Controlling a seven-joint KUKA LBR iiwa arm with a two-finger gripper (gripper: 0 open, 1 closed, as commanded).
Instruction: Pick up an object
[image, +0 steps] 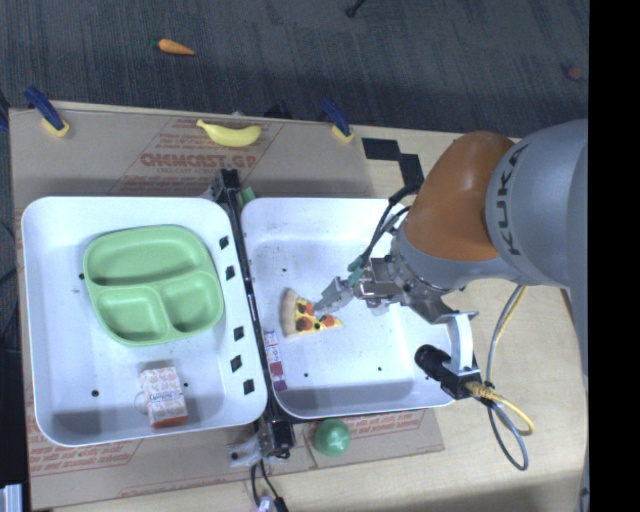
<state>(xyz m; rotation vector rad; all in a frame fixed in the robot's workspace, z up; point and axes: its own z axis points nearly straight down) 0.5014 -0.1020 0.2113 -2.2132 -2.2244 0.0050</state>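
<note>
I see the toy pizza slice (303, 315), a flat wedge with a tan crust and red and yellow topping, lying on the floor of the right-hand shallow white bin (300, 400), near that bin's left wall and roughly midway along it. My two-finger gripper (330, 297) reaches in from the right and its tip sits right at the slice's upper right edge, touching it or just above it; I cannot tell which. From this angle I cannot tell how far the tool is open, and I see nothing clearly held in it. Behind it is the grey arm with its orange band (455, 205) over the bin's right part.

In the left-hand shallow white bin (40, 300) I have a pale green plastic tray with three compartments (152, 283), and nearer the front a small white and red wrapped packet (162, 395). Outside the bins, a green ball (331, 436) rests on the cardboard by the front edge, and a yellow toy banana (229, 131) lies behind them.
</note>
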